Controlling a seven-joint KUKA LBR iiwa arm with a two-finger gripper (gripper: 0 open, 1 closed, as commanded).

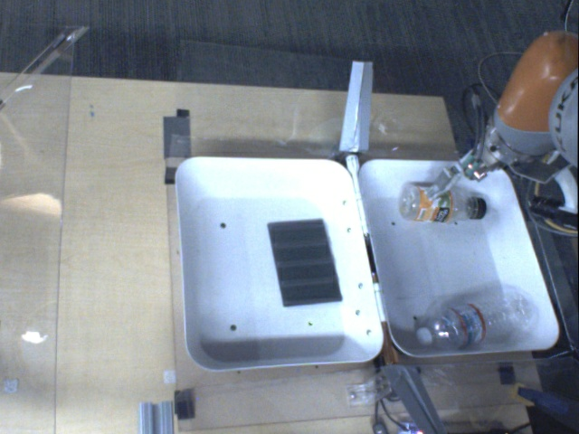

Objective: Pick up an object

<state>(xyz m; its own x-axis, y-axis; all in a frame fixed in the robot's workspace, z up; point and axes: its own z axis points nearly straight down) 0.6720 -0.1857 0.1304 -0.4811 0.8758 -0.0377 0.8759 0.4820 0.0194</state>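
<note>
Two shallow white bins are set side by side on the bench (109, 242), so that things can be lifted from one and released into the other. The left bin (194, 269), in the middle of the frame, carries a dark ribbed block (305, 261) lying flat near its centre, well apart from every wall.

The right bin (529, 251) holds two clear plastic bottles. One small bottle (441, 205), with a dark cap pointing right, lies on its side near the bin's upper wall. A larger clear bottle (470, 321) lies on its side along the lower wall, cap end toward the lower left, where it appears to have rolled against the rim.

The arm (536, 93) is seen at the upper right of the frame, its orange band above the wrist, and the tool (450, 181) is brought down at a slant onto the small bottle's upper side. The small bottle is judged to be the thing aimed at, since it lies directly beneath the tool. Whether the tool is wide, narrow or closed on the bottle cannot be told. A round, slick bottle lying flat is judged likely to roll or slip away from a slanted approach.
</note>
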